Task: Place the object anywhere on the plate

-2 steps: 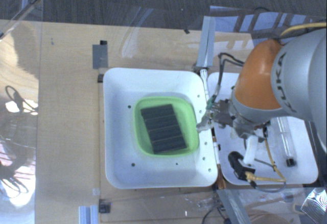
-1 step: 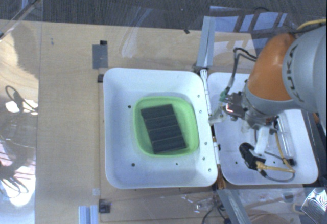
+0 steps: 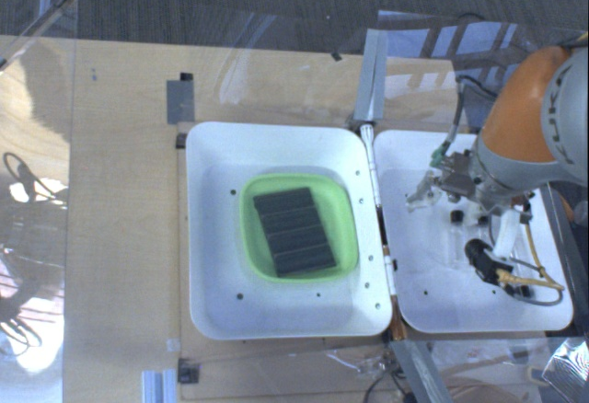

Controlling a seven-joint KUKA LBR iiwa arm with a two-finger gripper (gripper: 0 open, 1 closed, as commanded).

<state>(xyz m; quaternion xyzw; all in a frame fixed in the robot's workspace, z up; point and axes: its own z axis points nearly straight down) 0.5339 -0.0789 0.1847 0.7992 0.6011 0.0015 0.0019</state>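
A green square plate (image 3: 252, 223) sits in the middle of the left white bin (image 3: 212, 300). A dark grey ribbed rectangular block (image 3: 294, 231) lies flat on the plate, turned slightly off the plate's edges. My gripper (image 3: 445, 188) hangs over the upper middle of the right white bin (image 3: 414, 300), well to the right of the plate and apart from the block. The grey wrist and the orange band (image 3: 515, 125) cover most of the gripper from above.
A raised divider (image 3: 375, 208) separates the two bins. A black cable with a brass fitting (image 3: 492, 268) trails from the wrist over the right bin's floor. A metal post (image 3: 370, 79) stands behind the bins. Bare wooden bench (image 3: 101, 208) lies to the left.
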